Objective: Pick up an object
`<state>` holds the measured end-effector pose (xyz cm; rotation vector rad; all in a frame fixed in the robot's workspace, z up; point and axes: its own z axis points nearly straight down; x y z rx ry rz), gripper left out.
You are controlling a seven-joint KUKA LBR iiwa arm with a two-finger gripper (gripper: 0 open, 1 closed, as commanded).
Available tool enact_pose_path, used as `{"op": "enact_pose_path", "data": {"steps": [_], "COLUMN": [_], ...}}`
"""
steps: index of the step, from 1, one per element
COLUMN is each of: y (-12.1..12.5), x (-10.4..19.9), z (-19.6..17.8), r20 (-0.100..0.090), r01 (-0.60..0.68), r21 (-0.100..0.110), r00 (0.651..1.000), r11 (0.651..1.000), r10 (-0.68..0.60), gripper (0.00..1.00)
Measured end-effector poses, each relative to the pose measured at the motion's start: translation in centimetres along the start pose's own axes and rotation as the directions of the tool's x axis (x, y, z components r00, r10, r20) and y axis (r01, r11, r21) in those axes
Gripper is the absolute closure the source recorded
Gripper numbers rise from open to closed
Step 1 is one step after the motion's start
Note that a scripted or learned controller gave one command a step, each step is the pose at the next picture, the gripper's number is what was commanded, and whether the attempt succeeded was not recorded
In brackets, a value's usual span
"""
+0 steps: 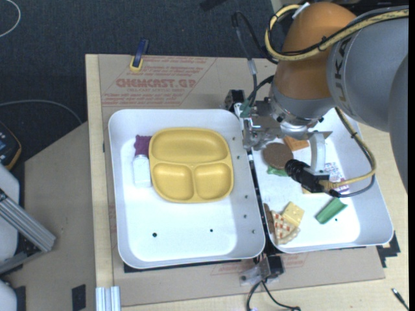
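My gripper (pixel 280 135) hangs low over the far left part of the right bin (pixel 369 229), mostly hidden under the orange wrist. Just below it lies a brown round disc (pixel 275 155) with something green at its near edge. An orange piece (pixel 297 144) peeks out beside the gripper. Nearer the front of that bin lie a green block (pixel 330 210), a yellow cheese-like wedge (pixel 292 214) and a checkered red-and-tan piece (pixel 283 229). A small printed packet (pixel 332 170) lies right of the disc.
The left bin (pixel 188 245) holds a yellow three-compartment tray (pixel 191 164) and a purple-and-white bottle (pixel 141 159) against its left side. The bins' shared wall (pixel 254 186) runs close to the gripper's left. A cardboard sheet (pixel 162 80) lies behind the bins.
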<state>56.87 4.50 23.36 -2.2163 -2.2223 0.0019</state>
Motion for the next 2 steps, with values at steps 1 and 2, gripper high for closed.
{"op": "enact_pose_path", "data": {"steps": [1,2], "y": [0.45,-0.04], "x": [0.38,0.11], "z": [0.14,0.12], "r20": [0.001,0.001], "r01": [-0.001,-0.003], "r21": [-0.003,0.0], "r00": [1.0,1.0], "r11": [1.0,1.0], "r10": [0.001,0.003], "gripper": [1.0,1.0]}}
